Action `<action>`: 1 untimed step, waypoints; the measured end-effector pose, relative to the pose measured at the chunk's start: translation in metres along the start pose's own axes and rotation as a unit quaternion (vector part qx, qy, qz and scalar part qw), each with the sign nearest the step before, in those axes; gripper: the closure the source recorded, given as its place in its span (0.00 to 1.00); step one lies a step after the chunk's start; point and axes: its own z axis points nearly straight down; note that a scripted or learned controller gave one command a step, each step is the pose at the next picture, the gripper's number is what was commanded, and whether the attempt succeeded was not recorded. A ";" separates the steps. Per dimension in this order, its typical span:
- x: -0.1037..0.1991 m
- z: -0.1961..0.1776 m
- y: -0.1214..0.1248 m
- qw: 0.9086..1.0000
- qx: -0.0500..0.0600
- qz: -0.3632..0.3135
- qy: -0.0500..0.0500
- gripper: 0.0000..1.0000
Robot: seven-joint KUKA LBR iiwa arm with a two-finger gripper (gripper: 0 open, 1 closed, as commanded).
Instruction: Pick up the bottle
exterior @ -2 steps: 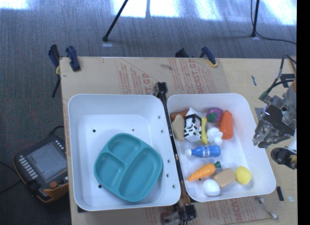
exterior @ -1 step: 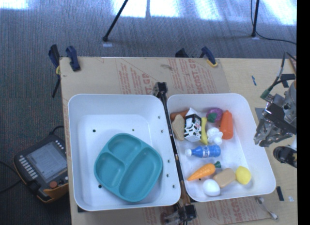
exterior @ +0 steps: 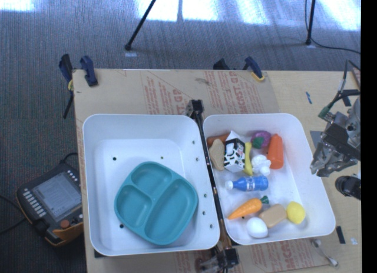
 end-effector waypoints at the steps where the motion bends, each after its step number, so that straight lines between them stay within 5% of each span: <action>1: 0.000 -0.008 0.000 1.000 0.002 -0.007 -0.002 1.00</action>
